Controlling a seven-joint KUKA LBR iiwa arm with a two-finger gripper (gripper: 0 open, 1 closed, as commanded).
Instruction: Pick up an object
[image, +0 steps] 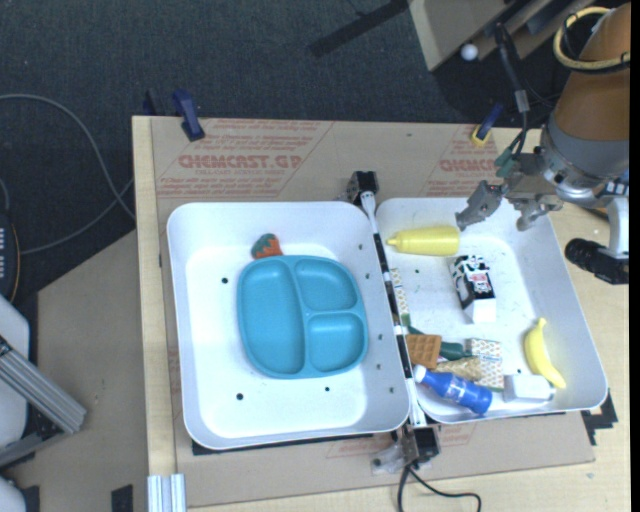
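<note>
My gripper (499, 213) hangs over the far edge of the right bin (575, 300), its two fingers spread apart with nothing between them. A yellow squeeze bottle (425, 241) lies on its side just to the left of and below the gripper. A black-and-white carton (472, 282) sits in the middle of that bin. Against the right wall lies a banana (541, 352). At the near end are a blue bottle (455, 390), a waffle piece (423, 349) and a white block (530, 386).
The left bin (200, 300) holds a blue divided plate (300, 315) and a small orange-and-green item (266, 245) behind it. A black divider strip (385, 285) runs between the bins. Blue clamps (186, 115) grip the board's far edge.
</note>
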